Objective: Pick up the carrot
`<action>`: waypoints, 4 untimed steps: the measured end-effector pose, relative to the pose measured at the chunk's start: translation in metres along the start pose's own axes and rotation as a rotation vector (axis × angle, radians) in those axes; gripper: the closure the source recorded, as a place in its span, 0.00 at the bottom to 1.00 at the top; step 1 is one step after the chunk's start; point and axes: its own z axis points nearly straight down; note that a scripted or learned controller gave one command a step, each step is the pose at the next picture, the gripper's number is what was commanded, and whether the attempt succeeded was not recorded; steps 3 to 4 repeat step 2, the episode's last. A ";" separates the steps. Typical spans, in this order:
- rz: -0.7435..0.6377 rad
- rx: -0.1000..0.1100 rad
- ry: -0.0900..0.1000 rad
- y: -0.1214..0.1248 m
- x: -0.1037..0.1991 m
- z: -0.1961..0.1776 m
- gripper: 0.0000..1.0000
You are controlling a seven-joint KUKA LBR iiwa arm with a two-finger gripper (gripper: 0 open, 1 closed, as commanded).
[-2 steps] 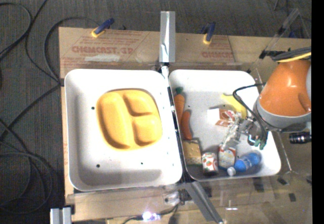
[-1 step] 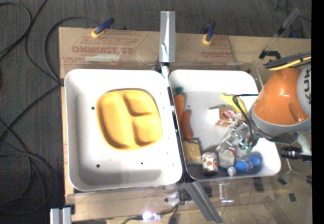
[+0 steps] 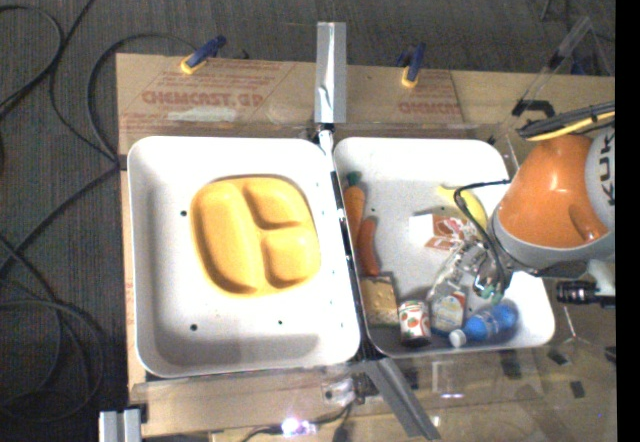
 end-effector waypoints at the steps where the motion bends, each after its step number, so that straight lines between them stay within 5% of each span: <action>1: 0.796 0.017 0.026 -0.043 -0.020 -0.010 1.00; 4: 0.793 0.018 0.026 -0.042 -0.020 -0.019 1.00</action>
